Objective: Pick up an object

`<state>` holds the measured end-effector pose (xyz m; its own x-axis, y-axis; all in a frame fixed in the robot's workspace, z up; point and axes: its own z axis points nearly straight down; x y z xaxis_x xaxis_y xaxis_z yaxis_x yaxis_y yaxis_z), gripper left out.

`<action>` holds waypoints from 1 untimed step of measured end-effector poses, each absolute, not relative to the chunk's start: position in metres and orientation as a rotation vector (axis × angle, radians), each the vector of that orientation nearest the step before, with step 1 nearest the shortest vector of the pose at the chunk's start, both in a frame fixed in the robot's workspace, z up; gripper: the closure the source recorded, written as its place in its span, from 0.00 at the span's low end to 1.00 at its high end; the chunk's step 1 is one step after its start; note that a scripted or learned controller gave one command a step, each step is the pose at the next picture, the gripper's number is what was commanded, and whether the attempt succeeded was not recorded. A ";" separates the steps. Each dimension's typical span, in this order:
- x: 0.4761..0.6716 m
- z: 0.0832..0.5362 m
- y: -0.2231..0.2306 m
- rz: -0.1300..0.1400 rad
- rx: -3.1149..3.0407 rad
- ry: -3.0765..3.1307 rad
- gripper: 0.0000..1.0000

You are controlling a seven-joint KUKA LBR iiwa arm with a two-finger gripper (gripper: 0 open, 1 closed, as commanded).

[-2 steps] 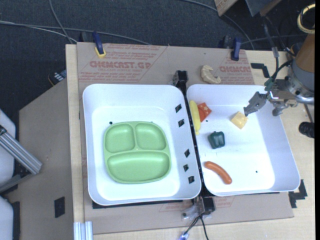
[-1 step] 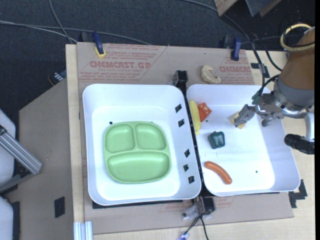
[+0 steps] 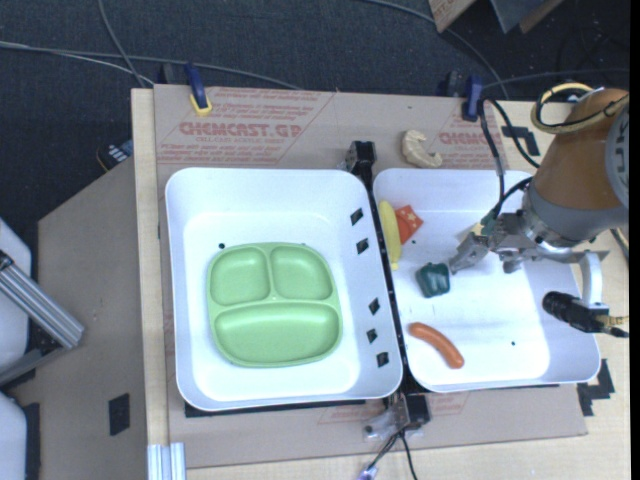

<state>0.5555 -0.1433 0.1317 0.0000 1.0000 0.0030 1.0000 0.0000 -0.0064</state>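
The tabletop (image 3: 250,118), a board printed with red lettering that reads roughly "CHEMCAST GP", carries two white bins side by side; the left bin (image 3: 190,268) holds a green divided plate (image 3: 274,303), and the right bin (image 3: 520,353) holds the small items. The grey arm (image 3: 580,178) reaches in from the right with its tool (image 3: 470,253) low over the right bin, just beside a dark green block (image 3: 434,280); whether it is released or clenched I cannot tell. That block looks like the nearest target: probably a light, stiff toy, best pinched across its short sides. Near it lie an orange sausage (image 3: 437,343), likely smooth and prone to rolling, a yellow strip (image 3: 388,233) along the bin wall, and a small red piece (image 3: 408,222)
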 end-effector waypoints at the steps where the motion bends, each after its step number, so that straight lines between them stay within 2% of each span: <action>1: 0.555 0.082 -0.142 0.004 -2.217 -2.217 0.00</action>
<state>0.5547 -0.1424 0.0820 0.0002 1.0000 0.0027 1.0000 -0.0001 -0.0061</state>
